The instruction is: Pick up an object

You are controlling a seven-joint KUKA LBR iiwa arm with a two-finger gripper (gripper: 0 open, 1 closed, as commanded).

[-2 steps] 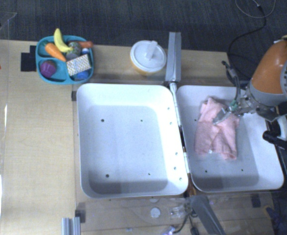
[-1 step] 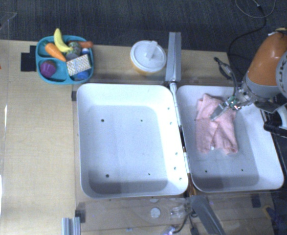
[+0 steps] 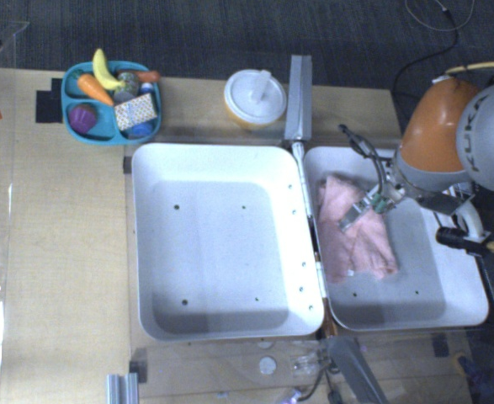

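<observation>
Gripper (image 3: pixel 360 212) low over pink cloth (image 3: pixel 356 242) in right bin (image 3: pixel 461 310), right-centre of frame, finger state cannot be told, cloth lying flat and unlifted, so 0 of 1 pick done, grasp and lift remaining.

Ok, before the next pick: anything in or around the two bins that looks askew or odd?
Nothing damaged or spilled. The pink cloth lies crumpled in the right bin, bunched toward its left wall rather than flat. The gripper is right over the cloth. The blue tray of toy food and the lidded cup sit tidily behind the bins.
</observation>
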